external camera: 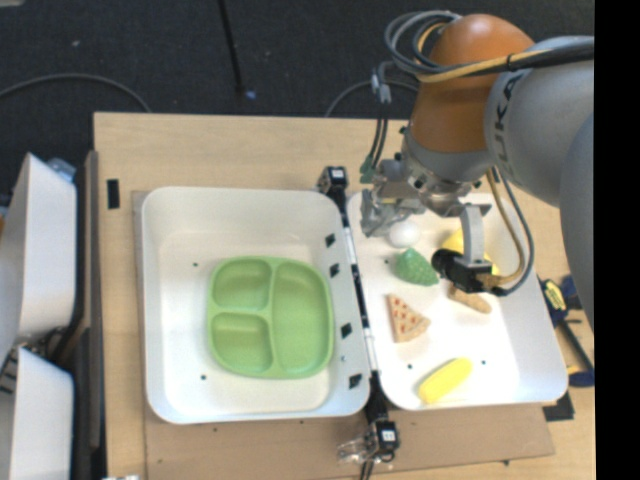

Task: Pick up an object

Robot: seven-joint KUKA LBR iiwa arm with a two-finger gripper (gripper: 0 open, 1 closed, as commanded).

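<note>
My gripper [420, 226] hangs low over the far part of the right bin [520, 363], under the orange wrist band. Its two grey fingers [372, 214] stand apart, so it is open. A small white ball [403, 233] lies in the bin near the left finger, not clamped. Just in front of it sits a green lump [415, 267]. Beside the right finger a yellow piece [454, 240] peeks out, partly hidden. Nearer the front lie a pizza slice toy [405, 319], a tan stick [470, 299] and a yellow block [444, 380].
The left bin [175, 223] holds a green divided plate [270, 316]. A black-clipped divider rim [352, 288] runs between the bins. Cables loop off the wrist down to a black piece [452, 266] over the right bin. White boxes [45, 238] stand at the left of the bench.
</note>
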